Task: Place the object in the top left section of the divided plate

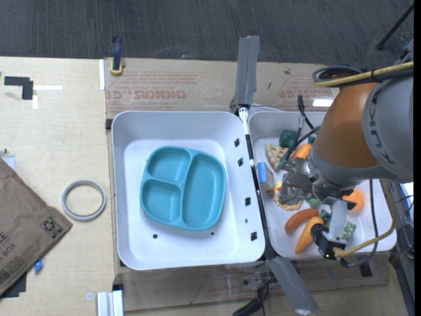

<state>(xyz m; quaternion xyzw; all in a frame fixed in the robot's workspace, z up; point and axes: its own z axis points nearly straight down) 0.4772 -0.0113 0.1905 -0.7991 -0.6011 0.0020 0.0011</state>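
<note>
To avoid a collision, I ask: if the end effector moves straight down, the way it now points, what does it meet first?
Probably the round tan toy food just under the end effector in the right bin, though depth is unclear.

A blue divided plate (184, 187) lies in the left white bin (125, 196), with two small sections on its left and one large section on its right. Over the right bin (277, 241), the grey-and-orange arm (355, 133) hangs above toy food. Its gripper (290, 187) is close over a yellow piece (287, 201), near orange pieces (300, 220).
</note>
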